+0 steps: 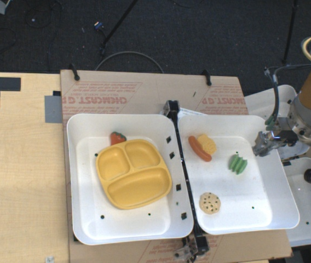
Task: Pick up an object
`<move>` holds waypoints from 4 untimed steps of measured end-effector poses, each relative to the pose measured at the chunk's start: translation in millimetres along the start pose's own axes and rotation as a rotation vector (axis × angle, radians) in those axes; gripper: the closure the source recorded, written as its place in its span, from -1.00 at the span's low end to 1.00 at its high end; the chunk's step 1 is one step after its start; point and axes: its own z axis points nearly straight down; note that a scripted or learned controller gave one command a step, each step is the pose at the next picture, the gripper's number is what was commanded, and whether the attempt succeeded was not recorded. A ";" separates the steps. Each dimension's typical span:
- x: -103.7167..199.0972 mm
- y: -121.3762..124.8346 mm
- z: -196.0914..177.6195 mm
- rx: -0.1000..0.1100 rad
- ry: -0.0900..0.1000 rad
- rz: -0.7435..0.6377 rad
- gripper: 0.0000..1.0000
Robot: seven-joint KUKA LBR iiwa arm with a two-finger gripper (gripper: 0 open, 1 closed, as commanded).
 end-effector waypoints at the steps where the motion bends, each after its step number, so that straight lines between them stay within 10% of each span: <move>1: 50.6 -9.9 -2.1 0.001 -0.001 0.001 1.00; 4: 196.1 -14.5 15.9 0.003 -0.002 0.002 1.00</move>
